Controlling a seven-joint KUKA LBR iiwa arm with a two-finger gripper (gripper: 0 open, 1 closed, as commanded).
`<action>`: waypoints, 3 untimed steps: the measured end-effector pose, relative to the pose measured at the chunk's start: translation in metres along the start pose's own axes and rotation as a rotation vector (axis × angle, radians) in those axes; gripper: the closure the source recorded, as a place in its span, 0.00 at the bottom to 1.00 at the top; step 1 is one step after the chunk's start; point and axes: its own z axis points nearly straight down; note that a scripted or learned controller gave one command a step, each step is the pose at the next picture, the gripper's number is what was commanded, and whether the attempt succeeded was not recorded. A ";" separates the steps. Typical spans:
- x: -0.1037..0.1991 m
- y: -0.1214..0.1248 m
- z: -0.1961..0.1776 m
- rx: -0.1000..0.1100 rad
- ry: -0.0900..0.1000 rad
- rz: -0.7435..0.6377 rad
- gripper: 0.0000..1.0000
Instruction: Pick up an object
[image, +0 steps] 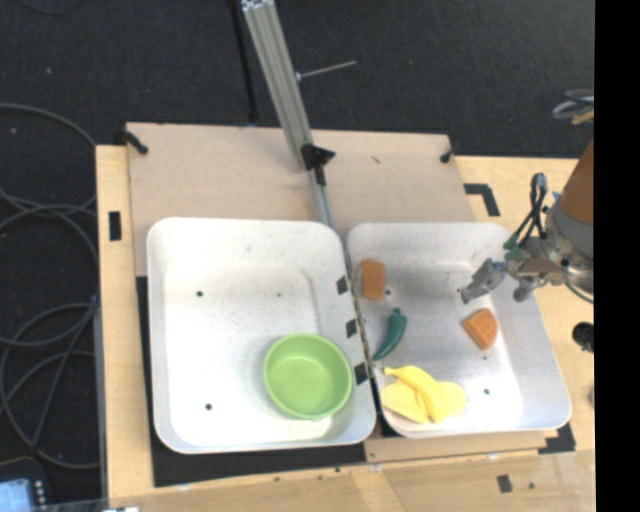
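Note:
My gripper (499, 287) hangs over the right side of the right bin (440, 245), open, with nothing between its fingers. Just below it in the view lies a small orange wedge (481, 328), apart from the fingertips. An orange block (372, 280) sits near the bin's left wall. A dark green curved piece (393, 333) lies below that block. A yellow banana-like bunch (425, 395) rests at the bin's front left.
A green bowl (307, 375) stands at the front right of the left bin (200, 260). A metal pole (290, 100) slants down from the back to the gap between the bins. Cables lie on the dark floor at the left.

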 end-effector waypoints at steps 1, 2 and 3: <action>0.000 0.000 0.000 0.000 0.000 0.001 0.00; 0.005 -0.003 0.061 0.007 0.000 0.004 0.00; 0.012 -0.008 0.108 0.005 -0.001 0.006 0.00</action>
